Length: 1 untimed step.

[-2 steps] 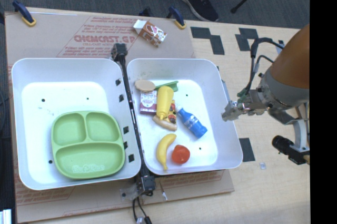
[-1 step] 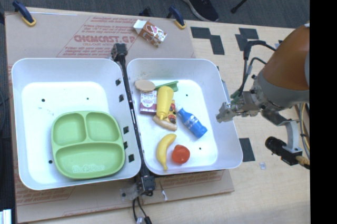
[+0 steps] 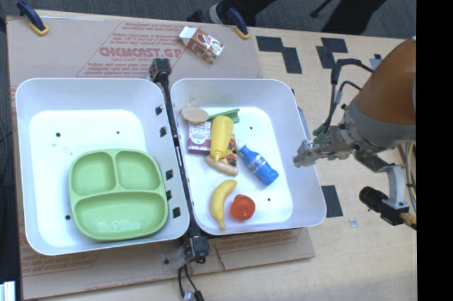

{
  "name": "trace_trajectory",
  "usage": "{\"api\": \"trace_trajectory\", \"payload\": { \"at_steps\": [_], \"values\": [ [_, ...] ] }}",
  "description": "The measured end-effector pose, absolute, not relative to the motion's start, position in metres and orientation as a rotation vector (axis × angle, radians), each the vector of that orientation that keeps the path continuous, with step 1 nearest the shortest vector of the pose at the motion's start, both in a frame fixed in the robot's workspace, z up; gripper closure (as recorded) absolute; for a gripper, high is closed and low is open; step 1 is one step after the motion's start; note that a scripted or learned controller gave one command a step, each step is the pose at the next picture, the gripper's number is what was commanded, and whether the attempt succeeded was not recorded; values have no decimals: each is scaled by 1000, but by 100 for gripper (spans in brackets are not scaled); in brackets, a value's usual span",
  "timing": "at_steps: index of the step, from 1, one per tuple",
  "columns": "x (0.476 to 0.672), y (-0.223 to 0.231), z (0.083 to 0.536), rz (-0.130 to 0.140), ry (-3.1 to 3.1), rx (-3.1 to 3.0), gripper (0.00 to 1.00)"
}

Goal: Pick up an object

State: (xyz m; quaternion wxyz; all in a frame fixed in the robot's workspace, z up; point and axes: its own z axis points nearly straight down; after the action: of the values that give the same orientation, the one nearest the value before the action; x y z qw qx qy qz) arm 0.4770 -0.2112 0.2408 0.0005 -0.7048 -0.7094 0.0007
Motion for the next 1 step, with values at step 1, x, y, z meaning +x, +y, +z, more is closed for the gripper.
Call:
{"api": "trace_trajectory", "payload": {
  "at_steps": [1],
  "values": [
    [504, -211, 242, 0, -2228, -2214, 100]
  ]
}}
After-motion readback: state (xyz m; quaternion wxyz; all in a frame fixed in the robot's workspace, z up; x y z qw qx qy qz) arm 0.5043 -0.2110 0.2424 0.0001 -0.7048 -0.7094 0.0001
